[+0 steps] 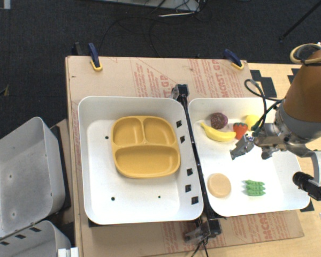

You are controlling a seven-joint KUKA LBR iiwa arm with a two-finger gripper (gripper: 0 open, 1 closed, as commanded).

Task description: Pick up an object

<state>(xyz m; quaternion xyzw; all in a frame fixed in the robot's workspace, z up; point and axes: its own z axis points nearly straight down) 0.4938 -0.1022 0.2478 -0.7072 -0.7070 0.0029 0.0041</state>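
The banana [218,133] looks like my likeliest pick: it lies in the right bin [289,197], just beyond my claw [245,146] and a little to its far-left, with one end close to my fingertips. Touching or nearly touching that end is a small red piece [239,127], a dark round fruit [219,120] sits just behind the banana, and something yellow [251,122] lies beside the red one.

What worries me is that crowding. If I come down between the banana's end and the red piece, a finger could land on top of one and shove the cluster aside, or I could pinch two things and lose both. The banana's curve may also roll out of a shallow grip.

My claw hangs above the bin floor with nothing between its fingers; how far apart they stand I cannot tell from this angle.

Nearer than my claw lie a tan disc [220,186] and a green pod [254,188], both well apart from their neighbours. Past the divider, the left bin [96,197] holds a yellow divided tray [146,146].
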